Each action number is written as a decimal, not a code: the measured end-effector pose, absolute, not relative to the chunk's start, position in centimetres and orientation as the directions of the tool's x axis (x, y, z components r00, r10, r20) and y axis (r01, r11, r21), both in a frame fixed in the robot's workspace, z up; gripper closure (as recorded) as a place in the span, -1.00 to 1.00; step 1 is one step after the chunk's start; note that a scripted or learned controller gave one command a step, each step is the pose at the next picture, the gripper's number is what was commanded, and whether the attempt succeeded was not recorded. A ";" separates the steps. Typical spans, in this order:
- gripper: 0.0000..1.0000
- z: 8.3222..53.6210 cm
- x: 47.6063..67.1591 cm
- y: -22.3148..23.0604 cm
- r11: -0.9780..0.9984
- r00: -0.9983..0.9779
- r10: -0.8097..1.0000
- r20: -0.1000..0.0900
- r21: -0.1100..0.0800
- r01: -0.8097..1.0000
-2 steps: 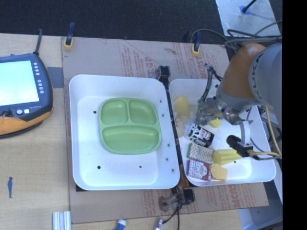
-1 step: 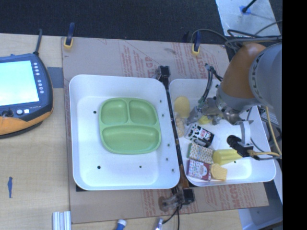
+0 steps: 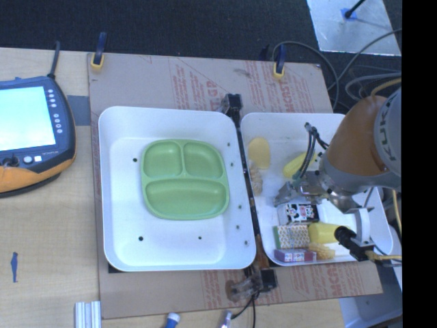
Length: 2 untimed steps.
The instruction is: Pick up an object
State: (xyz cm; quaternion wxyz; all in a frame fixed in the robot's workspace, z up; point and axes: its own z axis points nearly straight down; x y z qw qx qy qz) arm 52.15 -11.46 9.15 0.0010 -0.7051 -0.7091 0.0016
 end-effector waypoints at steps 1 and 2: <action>1.00 10.2 52.2 -11.6 0.010 -0.010 1.000 -0.003 -0.004 1.000; -1.00 10.2 52.2 -11.5 0.010 -0.010 1.000 -0.003 -0.003 1.000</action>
